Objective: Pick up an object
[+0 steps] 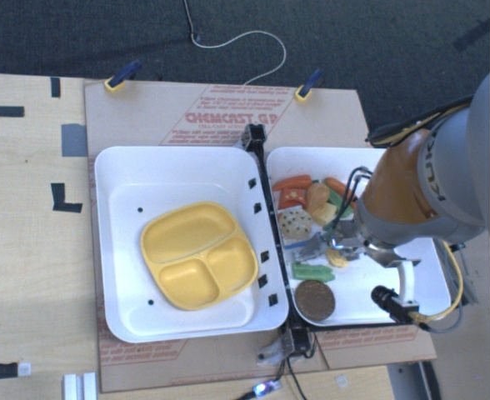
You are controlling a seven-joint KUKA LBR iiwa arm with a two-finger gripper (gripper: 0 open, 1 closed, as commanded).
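Observation:
The right bin point(432, 302) holds a heap of small toy foods at its left side: a red piece point(292, 192), a tan bread-like piece point(318, 198), a speckled cracker point(292, 222), a green pod point(312, 271) and a brown round disc point(315, 300). My gripper point(335, 244) reaches in from the right and hangs low over the middle of this heap, just above the green pod and beside a small yellow piece point(338, 260). The arm's body hides much of the bin's centre.
The left bin point(120, 173) holds a yellow three-compartment plate point(198, 254). A black divider point(266, 215) runs between the two bins. The bins rest on a cardboard sheet point(220, 119) clamped at its far edge.

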